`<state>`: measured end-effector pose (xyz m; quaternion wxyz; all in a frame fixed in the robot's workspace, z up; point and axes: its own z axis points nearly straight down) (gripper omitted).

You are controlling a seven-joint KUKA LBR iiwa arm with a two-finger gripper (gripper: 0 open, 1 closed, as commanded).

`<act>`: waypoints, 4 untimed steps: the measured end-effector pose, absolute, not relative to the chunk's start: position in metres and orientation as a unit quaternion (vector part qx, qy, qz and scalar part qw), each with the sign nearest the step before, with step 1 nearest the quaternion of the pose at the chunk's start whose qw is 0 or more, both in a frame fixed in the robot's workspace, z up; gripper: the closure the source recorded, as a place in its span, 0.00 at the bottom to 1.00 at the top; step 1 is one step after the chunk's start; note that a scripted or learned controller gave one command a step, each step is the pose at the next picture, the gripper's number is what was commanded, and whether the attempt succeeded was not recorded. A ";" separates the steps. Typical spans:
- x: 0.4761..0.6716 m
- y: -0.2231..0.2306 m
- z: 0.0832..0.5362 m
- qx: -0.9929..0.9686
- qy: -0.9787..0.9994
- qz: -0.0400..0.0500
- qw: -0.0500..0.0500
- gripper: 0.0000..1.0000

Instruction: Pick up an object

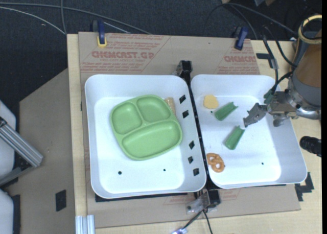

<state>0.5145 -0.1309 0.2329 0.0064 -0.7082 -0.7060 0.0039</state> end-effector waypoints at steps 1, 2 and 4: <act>0.517 -0.131 0.239 -0.707 -0.707 0.000 0.001 0.00; 0.517 -0.130 0.197 -0.707 -0.707 0.001 0.003 0.00; 0.515 -0.125 0.092 -0.707 -0.707 0.001 0.004 0.00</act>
